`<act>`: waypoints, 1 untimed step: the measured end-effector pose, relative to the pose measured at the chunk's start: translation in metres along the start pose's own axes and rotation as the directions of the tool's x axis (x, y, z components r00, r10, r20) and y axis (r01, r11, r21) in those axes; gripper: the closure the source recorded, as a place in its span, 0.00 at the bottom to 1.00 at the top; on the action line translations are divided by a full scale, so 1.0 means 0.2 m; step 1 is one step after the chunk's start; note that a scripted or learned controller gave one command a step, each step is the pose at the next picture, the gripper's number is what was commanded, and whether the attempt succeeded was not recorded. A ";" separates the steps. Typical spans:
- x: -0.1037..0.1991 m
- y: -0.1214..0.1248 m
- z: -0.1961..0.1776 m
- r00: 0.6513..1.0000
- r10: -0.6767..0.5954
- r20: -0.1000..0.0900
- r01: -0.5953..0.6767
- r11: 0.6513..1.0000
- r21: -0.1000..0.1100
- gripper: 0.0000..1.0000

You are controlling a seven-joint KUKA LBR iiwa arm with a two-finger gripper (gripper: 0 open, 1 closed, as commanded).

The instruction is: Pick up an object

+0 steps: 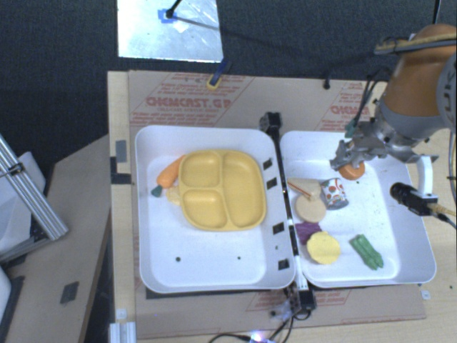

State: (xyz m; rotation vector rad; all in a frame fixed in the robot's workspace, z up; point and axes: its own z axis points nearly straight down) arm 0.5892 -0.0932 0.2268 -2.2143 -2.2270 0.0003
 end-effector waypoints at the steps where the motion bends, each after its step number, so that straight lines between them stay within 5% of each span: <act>1: 0.21 -0.07 0.06 1.000 -0.002 -0.001 0.002 1.000 0.001 1.00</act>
